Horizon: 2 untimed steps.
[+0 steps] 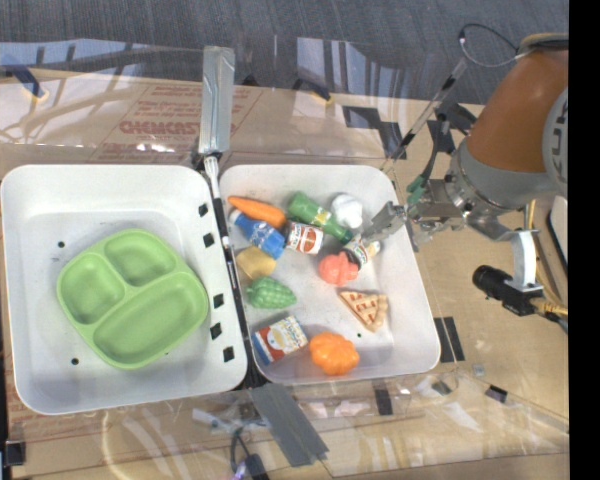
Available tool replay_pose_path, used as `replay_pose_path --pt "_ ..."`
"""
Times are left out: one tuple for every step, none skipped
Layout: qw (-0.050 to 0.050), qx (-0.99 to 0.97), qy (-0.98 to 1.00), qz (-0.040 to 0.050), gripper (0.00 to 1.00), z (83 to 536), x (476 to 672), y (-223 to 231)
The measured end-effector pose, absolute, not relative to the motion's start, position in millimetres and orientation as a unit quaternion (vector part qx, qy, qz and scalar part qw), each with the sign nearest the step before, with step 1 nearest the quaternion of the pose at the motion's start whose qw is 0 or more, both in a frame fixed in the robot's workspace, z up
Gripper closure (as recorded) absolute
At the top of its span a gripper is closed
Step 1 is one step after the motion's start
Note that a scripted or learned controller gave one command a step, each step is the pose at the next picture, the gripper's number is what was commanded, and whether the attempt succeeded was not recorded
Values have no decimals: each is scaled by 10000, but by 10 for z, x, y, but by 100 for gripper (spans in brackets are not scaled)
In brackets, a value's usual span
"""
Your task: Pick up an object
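Two shallow white bins stand side by side on the bench. The left bin [30, 268] bears a light green plastic plate with three compartments [132, 296]. The right bin [412, 298] holds many small toy foods. The grey two-finger gripper [380, 224] is low at the far right part of this bin. Just beside its tips lies a small bottle with a dark body and a white and red end [360, 252], tilted, between a pink round toy [337, 269] and a white round piece [347, 209]. Whether the fingers are wide or narrow, I cannot tell. Near it are a green bottle [310, 211], a red and white can [303, 238], an orange carrot [257, 211], a waffle slice [365, 309] and an orange fruit [334, 354].
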<state>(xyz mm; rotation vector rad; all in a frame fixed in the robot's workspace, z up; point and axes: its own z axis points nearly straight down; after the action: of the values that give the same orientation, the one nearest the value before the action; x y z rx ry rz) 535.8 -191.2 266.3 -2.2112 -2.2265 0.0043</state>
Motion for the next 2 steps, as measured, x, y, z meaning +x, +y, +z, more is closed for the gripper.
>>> replay_pose_path --pt "30 -6914 -7224 23 0 1581 5635 -1200" --pt "17 -7155 -6987 19 0 933 5957 -1332"
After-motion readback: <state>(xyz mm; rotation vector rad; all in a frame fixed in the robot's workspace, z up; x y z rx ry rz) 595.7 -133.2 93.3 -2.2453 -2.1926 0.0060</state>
